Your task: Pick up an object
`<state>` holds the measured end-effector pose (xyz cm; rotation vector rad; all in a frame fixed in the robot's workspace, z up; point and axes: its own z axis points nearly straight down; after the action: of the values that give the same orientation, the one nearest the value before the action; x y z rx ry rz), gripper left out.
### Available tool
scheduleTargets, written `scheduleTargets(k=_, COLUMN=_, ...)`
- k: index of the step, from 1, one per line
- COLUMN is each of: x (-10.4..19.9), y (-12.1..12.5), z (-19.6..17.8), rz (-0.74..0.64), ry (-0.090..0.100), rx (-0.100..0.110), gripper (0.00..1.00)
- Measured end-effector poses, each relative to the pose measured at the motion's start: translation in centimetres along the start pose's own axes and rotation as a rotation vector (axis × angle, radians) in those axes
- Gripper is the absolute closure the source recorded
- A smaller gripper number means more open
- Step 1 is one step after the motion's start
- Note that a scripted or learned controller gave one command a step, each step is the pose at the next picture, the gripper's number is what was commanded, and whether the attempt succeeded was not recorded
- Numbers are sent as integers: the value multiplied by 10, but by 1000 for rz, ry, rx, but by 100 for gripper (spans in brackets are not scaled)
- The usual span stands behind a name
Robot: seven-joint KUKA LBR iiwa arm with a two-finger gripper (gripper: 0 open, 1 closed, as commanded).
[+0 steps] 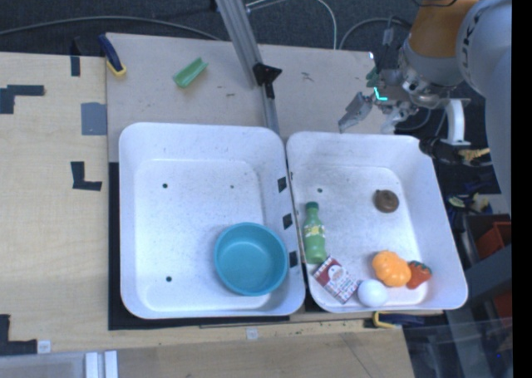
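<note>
The right bin (416, 160) holds a green bottle (313, 233) lying near its left wall, a small brown round object (386, 200), an orange fruit (391, 268), a red piece (419, 273), a white egg (371, 292) and a red-and-white packet (335, 278). A blue bowl (250, 257) sits in the left bin (166, 160). My gripper (371, 117) hangs above the back rim of the right bin, open, with nothing between its fingers.
A slanted grey pole (241, 27) ends at a black clamp between the bins' back corners. A green block (189, 72) and a blue-and-yellow clip (112, 56) lie on the bench behind the left bin. Cables run behind the arm.
</note>
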<state>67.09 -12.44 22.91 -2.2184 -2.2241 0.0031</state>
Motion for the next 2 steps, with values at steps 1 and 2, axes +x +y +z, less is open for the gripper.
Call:
scheduleTargets(k=1, x=2, y=0, z=44, rz=0, ry=0, rx=4, gripper=0)
scheduleTargets(k=2, x=-5, y=2, z=92, rz=1, ry=0, rx=5, gripper=0)
